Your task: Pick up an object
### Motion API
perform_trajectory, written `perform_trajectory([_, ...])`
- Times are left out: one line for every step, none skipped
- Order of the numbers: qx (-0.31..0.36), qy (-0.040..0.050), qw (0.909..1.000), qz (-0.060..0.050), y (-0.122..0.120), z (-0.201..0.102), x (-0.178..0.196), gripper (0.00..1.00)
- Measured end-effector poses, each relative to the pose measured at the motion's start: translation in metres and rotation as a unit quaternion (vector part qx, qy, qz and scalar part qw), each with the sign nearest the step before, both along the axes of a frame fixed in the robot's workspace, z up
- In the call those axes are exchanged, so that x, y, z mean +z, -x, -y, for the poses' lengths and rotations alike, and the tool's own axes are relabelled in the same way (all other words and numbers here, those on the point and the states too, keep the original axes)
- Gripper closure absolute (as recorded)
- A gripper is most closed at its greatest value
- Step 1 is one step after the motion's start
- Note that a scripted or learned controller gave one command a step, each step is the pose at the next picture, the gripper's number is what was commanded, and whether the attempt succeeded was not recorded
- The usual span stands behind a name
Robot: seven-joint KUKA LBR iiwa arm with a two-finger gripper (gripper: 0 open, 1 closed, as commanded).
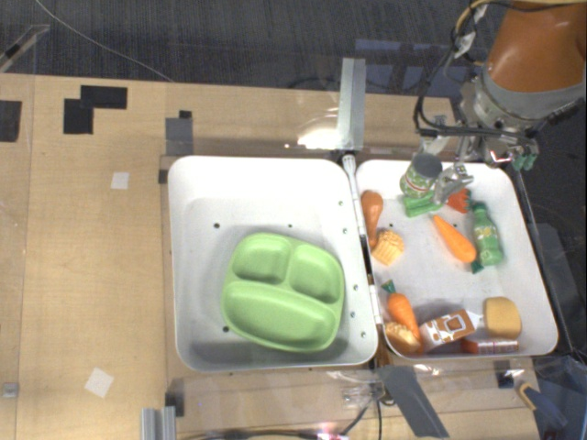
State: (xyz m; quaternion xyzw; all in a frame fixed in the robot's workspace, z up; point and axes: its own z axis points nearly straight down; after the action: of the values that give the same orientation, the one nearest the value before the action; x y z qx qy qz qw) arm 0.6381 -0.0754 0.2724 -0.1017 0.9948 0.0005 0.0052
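Beside the yellow sponge (503, 316), our gripper (431, 174) hovered; finger state unclear, green can (418, 193) just below needed a centred descent

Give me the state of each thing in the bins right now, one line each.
Green tray: flat in left bin, right way up.
Green can: tilted at right bin's back, under the gripper.
Green bottle: lying down.
Carrot: lying beside the bottle.
Corn: lying near the divider.
Yellow block: resting at front right.
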Motion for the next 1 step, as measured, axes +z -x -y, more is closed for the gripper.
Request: perform_trajectory([0.141, 0.0031, 0.9900, 0.002, -0.0104, 0.0496, 0.0101, 1.00])
